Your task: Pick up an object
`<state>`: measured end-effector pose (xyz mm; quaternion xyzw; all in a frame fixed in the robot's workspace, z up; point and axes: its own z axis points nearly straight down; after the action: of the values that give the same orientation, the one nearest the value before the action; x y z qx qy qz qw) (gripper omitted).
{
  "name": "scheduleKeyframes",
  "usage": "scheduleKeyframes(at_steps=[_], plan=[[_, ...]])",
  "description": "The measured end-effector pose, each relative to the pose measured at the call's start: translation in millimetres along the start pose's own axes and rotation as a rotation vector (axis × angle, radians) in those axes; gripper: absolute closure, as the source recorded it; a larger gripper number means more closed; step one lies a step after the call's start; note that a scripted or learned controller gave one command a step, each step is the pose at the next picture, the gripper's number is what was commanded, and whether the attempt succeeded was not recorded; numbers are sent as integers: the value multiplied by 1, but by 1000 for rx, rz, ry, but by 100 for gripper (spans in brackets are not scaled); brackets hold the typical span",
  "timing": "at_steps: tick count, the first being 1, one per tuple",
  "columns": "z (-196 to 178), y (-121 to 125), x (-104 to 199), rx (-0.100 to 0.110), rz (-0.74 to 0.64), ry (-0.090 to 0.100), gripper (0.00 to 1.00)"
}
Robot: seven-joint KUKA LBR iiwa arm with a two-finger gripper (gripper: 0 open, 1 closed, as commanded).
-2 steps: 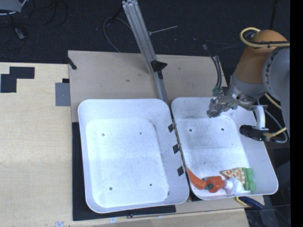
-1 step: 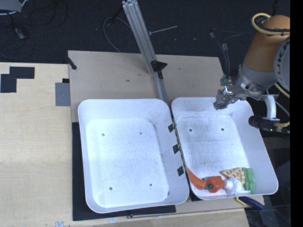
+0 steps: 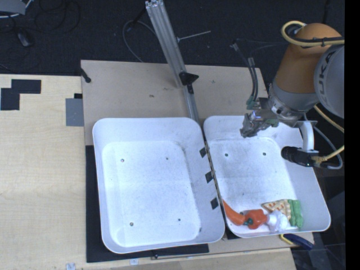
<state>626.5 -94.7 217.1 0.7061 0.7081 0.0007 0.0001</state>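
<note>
My gripper [image 3: 249, 129] hangs over the far edge of the right bin [image 3: 247, 167], with nothing visible between its fingers. The objects lie at the bin's near edge, well away from it: an orange-red carrot-like piece [image 3: 232, 214], a red pepper-like piece [image 3: 256, 218], a tan sandwich-like wedge [image 3: 278, 207], a green leafy piece [image 3: 296, 213] and a small white object [image 3: 275, 223].
The left bin [image 3: 149, 184] sits beside the right one, joined by black clips [image 3: 208, 176]. A slanted aluminium rail [image 3: 171, 52] rises behind the bins. A black handle-like part [image 3: 298, 156] on the arm overhangs the right bin's right side.
</note>
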Motion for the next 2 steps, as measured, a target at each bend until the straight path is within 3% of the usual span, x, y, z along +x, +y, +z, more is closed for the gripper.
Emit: scheduleKeyframes(at_steps=[2], plan=[[15,-43,94,2,0,0,100]])
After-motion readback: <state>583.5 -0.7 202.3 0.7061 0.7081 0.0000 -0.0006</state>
